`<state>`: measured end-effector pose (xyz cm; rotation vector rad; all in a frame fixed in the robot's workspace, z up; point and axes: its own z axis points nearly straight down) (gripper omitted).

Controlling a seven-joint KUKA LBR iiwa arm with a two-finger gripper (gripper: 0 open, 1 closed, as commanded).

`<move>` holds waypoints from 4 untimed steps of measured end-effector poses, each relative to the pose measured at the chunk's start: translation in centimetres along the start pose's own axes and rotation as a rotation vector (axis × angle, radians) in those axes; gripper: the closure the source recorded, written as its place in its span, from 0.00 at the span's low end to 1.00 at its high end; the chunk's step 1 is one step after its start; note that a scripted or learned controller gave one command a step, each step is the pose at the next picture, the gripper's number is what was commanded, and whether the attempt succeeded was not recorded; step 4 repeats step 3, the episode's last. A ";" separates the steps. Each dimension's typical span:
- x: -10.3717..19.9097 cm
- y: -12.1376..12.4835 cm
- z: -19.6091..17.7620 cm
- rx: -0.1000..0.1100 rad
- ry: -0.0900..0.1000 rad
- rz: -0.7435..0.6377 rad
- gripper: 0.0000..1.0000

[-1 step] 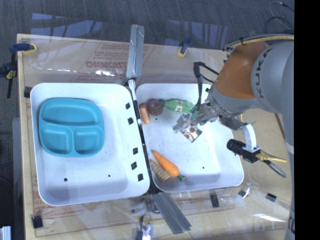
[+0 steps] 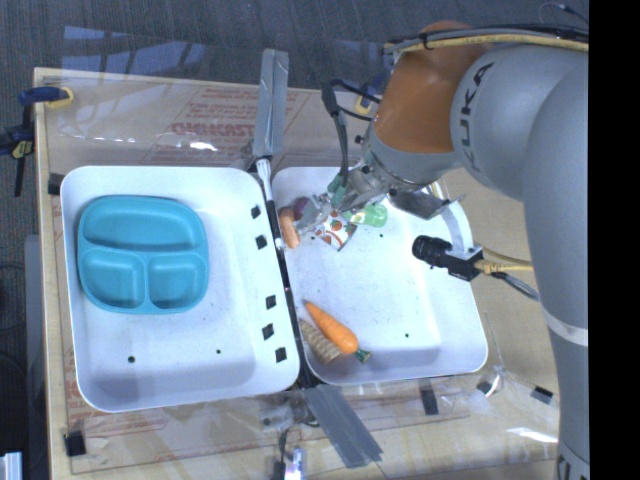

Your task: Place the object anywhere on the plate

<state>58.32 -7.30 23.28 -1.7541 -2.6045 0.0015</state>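
A blue plate (image 2: 140, 251) with three compartments lies in the left bin (image 2: 150, 368). In the right bin (image 2: 420, 318) an orange carrot (image 2: 333, 330) lies near the front left corner, partly over a small tan brush-like object (image 2: 317, 344). My gripper (image 2: 345, 203) is low at the back of the right bin, over a cluster of small items: a green piece (image 2: 375, 214), a red-and-white piece (image 2: 336, 232), and an orange-pink sausage-like item (image 2: 290, 226) by the divider. The wrist hides the fingers.
A grey divider bar (image 2: 268, 118) runs between the bins at the back. The arm's large grey and orange body (image 2: 480, 98) hangs over the back right of the right bin. A black cylinder with cable (image 2: 445, 253) sticks out over that bin.
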 end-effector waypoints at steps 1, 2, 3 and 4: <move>5.8 8.1 0.2 0.001 0.000 -0.030 1.00; 13.2 10.7 4.2 0.002 0.001 -0.232 1.00; 13.2 10.7 4.1 0.002 0.001 -0.231 0.00; 13.2 10.7 4.1 0.002 0.001 -0.231 0.00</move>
